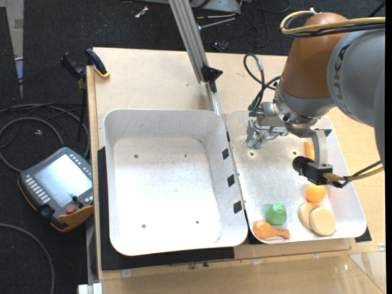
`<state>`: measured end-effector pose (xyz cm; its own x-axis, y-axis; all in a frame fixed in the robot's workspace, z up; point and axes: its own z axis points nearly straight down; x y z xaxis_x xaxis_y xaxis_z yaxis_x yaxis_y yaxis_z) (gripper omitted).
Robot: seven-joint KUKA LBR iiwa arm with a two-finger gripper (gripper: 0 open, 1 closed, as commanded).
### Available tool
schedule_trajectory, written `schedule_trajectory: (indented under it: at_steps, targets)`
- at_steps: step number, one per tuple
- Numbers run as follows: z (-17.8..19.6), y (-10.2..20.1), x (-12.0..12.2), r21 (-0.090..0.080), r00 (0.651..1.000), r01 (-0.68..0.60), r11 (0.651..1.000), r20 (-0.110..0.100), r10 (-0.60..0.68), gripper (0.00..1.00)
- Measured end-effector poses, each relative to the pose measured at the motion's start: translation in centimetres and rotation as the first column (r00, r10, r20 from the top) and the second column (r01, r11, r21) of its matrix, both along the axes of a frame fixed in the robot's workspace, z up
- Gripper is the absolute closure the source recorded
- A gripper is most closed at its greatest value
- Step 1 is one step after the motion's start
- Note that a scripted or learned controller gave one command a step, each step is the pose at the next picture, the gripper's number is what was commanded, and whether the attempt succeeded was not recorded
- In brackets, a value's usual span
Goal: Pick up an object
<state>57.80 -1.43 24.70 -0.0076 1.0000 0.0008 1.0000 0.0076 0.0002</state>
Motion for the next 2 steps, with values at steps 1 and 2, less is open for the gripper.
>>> schedule_trajectory:
  at_steps: [1,2]
  targets:
    - [-1.3,5.7,1.0,0.0,1.0,0.0,1.0,0.0,0.0,1.0]
    - [-1.9,10.1,2.5,0.0,1.0,0.001,1.0,0.001,-0.001,1.0]
